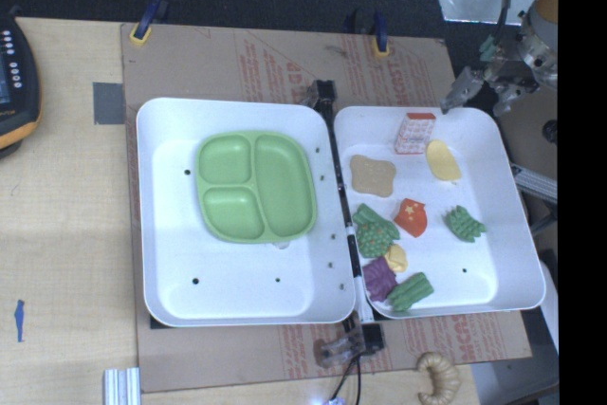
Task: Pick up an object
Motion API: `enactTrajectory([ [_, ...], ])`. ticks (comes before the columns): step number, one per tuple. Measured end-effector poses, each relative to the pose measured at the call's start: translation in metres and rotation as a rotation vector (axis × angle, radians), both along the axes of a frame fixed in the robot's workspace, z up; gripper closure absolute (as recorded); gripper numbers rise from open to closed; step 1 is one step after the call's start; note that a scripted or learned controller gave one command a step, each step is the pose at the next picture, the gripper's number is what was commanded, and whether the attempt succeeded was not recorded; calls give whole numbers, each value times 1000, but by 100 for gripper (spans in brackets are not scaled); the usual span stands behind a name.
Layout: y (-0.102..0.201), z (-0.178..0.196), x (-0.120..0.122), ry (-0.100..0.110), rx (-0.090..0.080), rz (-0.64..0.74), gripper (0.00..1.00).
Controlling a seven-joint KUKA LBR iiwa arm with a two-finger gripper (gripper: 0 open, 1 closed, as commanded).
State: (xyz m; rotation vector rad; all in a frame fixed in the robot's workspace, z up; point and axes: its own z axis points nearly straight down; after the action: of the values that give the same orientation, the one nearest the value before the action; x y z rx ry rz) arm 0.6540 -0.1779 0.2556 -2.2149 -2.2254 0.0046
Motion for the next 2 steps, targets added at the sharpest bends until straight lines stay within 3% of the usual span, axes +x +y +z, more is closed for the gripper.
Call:
enactTrajectory([
  [1,41,-136,-48,17,5,0,0],
  [2,24,-166,-96,8,1,-2,0],
])
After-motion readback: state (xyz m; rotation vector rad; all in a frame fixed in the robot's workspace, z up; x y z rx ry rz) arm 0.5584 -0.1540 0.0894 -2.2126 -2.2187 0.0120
